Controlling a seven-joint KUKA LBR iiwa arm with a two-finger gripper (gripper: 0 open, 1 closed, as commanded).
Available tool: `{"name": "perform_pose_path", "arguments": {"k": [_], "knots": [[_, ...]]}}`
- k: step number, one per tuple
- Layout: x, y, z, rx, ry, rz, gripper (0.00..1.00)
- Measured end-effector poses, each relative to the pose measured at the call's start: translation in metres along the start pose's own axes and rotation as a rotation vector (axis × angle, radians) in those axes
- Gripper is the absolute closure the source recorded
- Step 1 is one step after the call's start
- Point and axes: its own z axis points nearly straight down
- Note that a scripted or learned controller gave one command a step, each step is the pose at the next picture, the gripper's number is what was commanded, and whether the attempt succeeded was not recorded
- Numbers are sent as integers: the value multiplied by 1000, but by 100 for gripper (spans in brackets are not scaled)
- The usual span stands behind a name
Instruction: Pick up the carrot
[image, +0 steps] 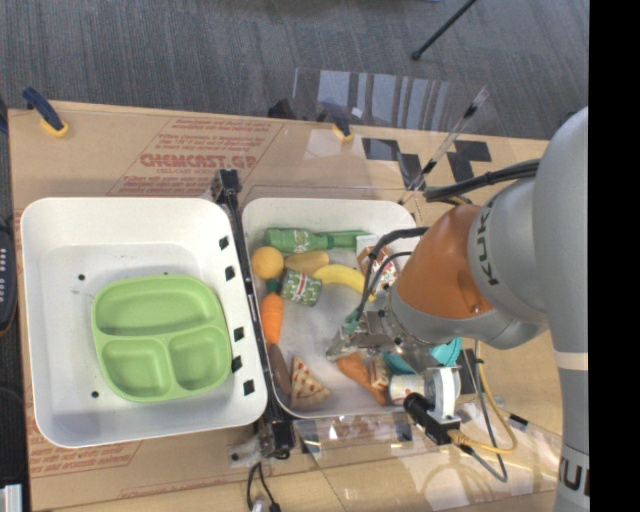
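**Desk:** One carrot (272, 318), one arm — where do they stand against each other?

**Photographer:** Both are over the right-hand bin (395, 212) on the worktop (120, 170). The carrot lies on that bin's floor hard by its left wall, just below a yellow lemon (266, 262) and beside a small green can (301, 287). The gripper (352, 340) hangs lower and further right, over the middle of the bin, apart from the carrot with bare white floor between them.

**Desk:** So which way does the arm have to go?

**Photographer:** Judging from this frame, leftward and a little up the picture, toward the divider between the two bins.

**Desk:** How does the carrot lie?

**Photographer:** Its long axis runs roughly up and down the picture, parallel to the bin wall, thicker end up. A grasp would likely need to close across that axis, and the wall leaves little room on the left side.

**Desk:** Are the fingers apart or together?

**Photographer:** That cannot be told; the grey wrist and the orange band (445, 275) cover most of the tool. Nothing is seen held.

**Desk:** Anything crowding the route?

**Photographer:** A pizza slice (307, 384) sits below the path and a banana (340, 277) above it. The green tray (160, 337) lies in the other bin (60, 225).
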Motion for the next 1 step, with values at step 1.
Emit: {"name": "perform_pose_path", "arguments": {"k": [1], "knots": [[78, 44, -127, -19, -1, 94, 100]]}}
